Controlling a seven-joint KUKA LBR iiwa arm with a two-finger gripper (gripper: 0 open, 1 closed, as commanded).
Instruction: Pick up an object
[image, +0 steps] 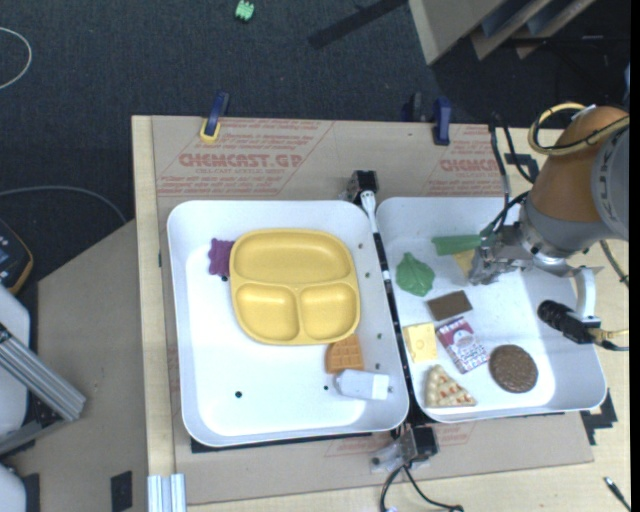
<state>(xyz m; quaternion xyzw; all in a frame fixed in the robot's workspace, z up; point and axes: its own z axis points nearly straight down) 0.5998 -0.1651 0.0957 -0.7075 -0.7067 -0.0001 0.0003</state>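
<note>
Left bin (200, 400): a yellow divided plate (295, 285) is sitting near its middle, a purple piece (219, 256) touching the plate's left rim, a waffle-patterned piece (345, 355) and a white block (362, 385) lying just below the plate's right corner.

Right bin (580, 385): you are working over a loose scatter here. A green leaf shape (414, 273) is lying by the dividing wall, a brown slab (449, 304) just below it, then a yellow square (421, 342), a red-and-white packet (462, 343), a pizza-like wedge (447, 388) and a dark round cookie (513, 368). A long green piece (458, 243) is lying at the upper middle, with something yellow just beside its right end.

The gripper (490, 262) is hanging low at that green piece's right end, arm reaching in from the right. Whether its fingers are spread or pressed together, you cannot tell from this slant; nothing is visibly pinched.

Judgement: the likeliest target is the long green piece. You are best off centring across its narrow width, clear of the yellow scrap, and descending squarely before closing. Lift slowly, since a grip at the piece's end risks tipping it out.
</note>
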